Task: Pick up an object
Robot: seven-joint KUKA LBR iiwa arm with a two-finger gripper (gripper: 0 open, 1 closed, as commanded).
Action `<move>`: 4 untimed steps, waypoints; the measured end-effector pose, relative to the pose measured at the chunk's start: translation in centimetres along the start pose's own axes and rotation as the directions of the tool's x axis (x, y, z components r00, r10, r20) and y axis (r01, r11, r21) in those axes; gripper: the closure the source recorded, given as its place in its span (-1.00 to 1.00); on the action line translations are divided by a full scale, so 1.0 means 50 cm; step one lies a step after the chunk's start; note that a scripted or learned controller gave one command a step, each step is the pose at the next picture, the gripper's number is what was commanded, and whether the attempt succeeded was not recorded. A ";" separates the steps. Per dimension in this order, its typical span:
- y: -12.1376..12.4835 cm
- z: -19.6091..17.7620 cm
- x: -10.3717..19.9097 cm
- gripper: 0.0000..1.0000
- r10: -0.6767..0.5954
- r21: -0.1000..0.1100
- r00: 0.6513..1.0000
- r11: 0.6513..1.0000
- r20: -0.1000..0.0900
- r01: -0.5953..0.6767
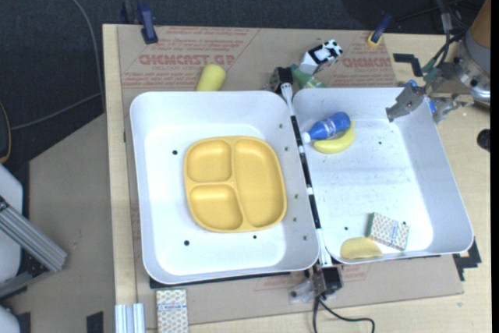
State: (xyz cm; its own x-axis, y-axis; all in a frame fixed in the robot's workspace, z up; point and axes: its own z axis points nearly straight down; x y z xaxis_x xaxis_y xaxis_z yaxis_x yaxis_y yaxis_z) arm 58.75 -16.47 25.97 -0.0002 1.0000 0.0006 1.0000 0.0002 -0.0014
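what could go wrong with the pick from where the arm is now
The gripper sits over the top right rim of the right white bin, apart from every item, so closing there would likely catch nothing. The blue plastic bottle lies against the yellow banana-shaped toy, so a grasp could nudge one away or pinch both. The patterned square packet and pale yellow rounded piece lie close to the bin's bottom wall, leaving little room for fingers.
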 end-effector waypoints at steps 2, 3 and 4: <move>0.087 0.337 0.097 -1.00 -0.001 -0.009 1.000 1.000 0.001 0.001; 0.090 0.315 0.099 1.00 -0.001 -0.016 1.000 1.000 0.001 0.001; 0.004 0.287 0.122 1.00 0.001 0.001 1.000 1.000 -0.001 -0.001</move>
State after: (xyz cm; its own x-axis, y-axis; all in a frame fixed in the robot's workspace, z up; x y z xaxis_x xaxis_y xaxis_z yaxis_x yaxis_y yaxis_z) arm 58.94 -10.36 11.60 0.0006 1.0000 0.0011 1.0000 -0.0006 -0.0029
